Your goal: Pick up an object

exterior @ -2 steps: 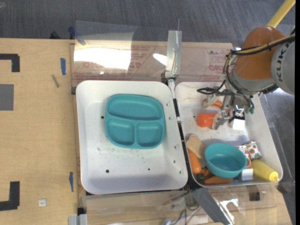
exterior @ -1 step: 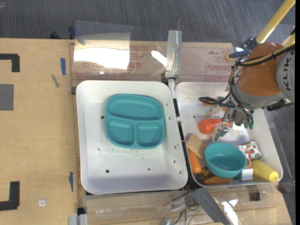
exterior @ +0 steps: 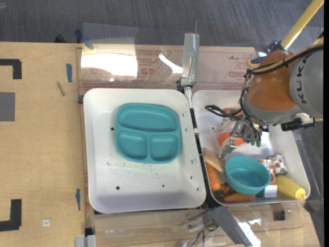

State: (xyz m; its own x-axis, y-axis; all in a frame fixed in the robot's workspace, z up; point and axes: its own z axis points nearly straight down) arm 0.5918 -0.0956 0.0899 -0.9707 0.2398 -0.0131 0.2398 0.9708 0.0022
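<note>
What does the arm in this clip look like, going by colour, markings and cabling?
The arm is grey with a broad, glossy orange band above the wrist and dark KUKA lettering on the grey shell. Thin black cables loop around the wrist. The gripper is a small metallic assembly.

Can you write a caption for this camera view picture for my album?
Robot arm reaching over a toy-filled bin, beside a teal plate.
</note>
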